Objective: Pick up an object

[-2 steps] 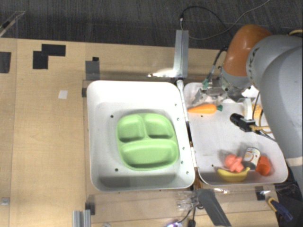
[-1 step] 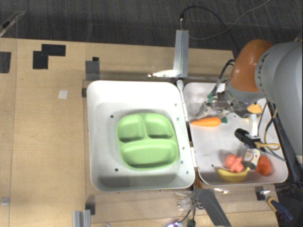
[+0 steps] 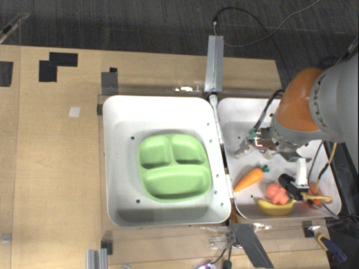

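One banana (image 3: 276,207), one carrot (image 3: 248,179), one green tray (image 3: 174,167), two bins (image 3: 120,167), hand (image 3: 255,142) grip unclear

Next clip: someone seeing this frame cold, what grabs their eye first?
Probably the bright green divided plate, sitting alone in the middle of the left bin. Next, the big grey arm with its orange band reaching in over the right bin, its claw hovering above the bin floor. Near that bin's front edge lies a small colourful cluster: a carrot, a pink toy and a banana.
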`<act>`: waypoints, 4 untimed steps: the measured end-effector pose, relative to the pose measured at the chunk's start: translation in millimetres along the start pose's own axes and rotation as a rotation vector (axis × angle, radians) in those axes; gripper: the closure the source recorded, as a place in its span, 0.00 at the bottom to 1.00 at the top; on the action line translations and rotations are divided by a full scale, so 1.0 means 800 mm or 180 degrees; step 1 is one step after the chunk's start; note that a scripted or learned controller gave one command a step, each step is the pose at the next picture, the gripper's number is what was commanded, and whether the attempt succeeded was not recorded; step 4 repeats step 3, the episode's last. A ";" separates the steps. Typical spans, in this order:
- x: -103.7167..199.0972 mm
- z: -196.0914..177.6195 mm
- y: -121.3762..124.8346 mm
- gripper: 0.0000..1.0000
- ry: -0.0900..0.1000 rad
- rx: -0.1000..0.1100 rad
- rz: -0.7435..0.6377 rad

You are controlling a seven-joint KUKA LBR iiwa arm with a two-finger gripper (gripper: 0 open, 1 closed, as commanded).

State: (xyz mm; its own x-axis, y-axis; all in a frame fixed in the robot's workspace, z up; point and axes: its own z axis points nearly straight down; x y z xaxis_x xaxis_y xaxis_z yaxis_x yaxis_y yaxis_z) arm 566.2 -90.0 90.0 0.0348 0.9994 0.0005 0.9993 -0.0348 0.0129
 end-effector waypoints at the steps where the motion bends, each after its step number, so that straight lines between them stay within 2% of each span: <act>1: -0.055 -0.002 -0.090 0.00 -0.0011 -0.0015 -0.0665; 2: -0.053 -0.018 -0.085 1.00 -0.0008 -0.0052 -0.0668; 3: 0.020 -0.163 -0.096 1.00 -0.0001 0.0022 0.0117; 4: 0.020 -0.163 -0.096 1.00 -0.0001 0.0022 0.0117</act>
